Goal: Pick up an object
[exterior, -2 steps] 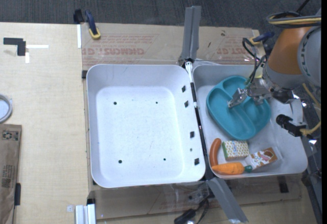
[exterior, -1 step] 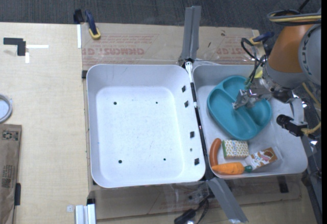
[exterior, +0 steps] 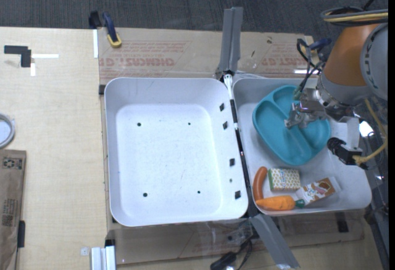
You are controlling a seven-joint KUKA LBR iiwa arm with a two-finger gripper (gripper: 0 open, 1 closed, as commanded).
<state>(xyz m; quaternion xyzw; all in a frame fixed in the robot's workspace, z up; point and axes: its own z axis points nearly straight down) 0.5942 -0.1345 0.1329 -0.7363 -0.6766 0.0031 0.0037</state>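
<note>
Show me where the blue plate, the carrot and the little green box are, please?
Blue plate (exterior: 307, 147): camera view, on its lower rim.
Carrot (exterior: 274, 203): camera view, on the middle of its orange body.
Little green box (exterior: 284, 179): camera view, on the middle of its top face.

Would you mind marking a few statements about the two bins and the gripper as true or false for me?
1. The blue plate lies in the right bin. True.
2. The gripper hangs over the left bin. False: it is above the blue plate in the right bin.
3. The carrot lies near the front wall of the right bin. True.
4. The red sausage rests on the blue plate. False: it lies on the bin floor, in front of the plate.
5. The small box sits behind the carrot. True.
6. The snack packet lies in the left bin. False: it lies in the right bin, beside the carrot.
</note>
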